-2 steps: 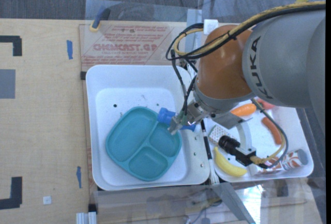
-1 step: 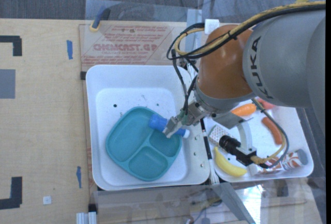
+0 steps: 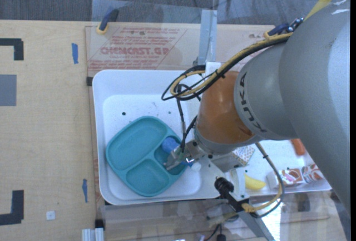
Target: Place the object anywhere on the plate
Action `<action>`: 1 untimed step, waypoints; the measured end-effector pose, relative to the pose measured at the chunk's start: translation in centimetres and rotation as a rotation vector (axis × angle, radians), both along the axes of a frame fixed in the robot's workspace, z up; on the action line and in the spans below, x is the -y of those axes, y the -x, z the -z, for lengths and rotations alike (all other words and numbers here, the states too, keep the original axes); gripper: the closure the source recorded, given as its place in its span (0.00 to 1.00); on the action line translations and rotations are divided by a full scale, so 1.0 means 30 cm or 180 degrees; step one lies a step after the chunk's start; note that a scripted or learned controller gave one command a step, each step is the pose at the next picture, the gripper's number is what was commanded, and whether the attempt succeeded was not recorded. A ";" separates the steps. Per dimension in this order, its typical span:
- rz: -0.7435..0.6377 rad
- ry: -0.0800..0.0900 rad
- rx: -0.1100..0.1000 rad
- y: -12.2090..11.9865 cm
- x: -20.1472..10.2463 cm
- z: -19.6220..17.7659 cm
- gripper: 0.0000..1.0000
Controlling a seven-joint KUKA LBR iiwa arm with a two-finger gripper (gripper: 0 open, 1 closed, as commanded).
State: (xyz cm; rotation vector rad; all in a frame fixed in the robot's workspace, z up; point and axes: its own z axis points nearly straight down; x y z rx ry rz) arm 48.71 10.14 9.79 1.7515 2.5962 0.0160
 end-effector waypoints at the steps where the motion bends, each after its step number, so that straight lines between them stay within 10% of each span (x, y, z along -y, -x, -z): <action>1: 0.1169 0.0003 -0.0044 0.026 0.224 -0.287 0.00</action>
